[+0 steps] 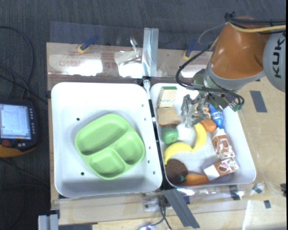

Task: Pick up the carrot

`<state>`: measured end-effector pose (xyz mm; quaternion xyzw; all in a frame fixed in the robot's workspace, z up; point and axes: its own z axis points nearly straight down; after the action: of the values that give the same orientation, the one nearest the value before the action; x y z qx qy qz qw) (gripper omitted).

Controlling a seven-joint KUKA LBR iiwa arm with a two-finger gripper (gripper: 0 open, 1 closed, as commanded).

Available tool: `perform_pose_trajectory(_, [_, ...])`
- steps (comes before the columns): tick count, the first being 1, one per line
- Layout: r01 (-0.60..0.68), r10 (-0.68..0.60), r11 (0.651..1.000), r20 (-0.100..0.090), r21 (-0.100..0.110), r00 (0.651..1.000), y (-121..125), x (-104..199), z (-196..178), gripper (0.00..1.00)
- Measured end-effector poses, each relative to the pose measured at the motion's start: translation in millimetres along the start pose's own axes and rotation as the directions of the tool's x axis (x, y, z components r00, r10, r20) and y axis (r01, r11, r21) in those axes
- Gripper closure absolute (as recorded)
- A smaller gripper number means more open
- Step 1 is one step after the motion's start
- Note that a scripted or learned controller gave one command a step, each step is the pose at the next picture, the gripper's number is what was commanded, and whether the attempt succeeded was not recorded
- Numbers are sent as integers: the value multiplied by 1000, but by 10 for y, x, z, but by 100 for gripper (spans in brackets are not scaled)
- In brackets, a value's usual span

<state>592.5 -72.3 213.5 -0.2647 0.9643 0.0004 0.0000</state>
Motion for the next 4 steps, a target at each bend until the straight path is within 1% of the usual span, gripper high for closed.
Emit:
perform_pose_trajectory(1, [325, -325, 946, 7, 5, 946, -168, -563, -853, 100])
perform_pose_trajectory(2, [682, -682, 732, 4, 3, 732, -458, -543, -831, 100])
perform_pose_trajectory(3, [929, -929, 371, 5, -3, 371, -767, -299, -150, 100])
perform_pose_trajectory(4, [997, -997, -81, 2, 6, -81, -888, -367, -640, 100])
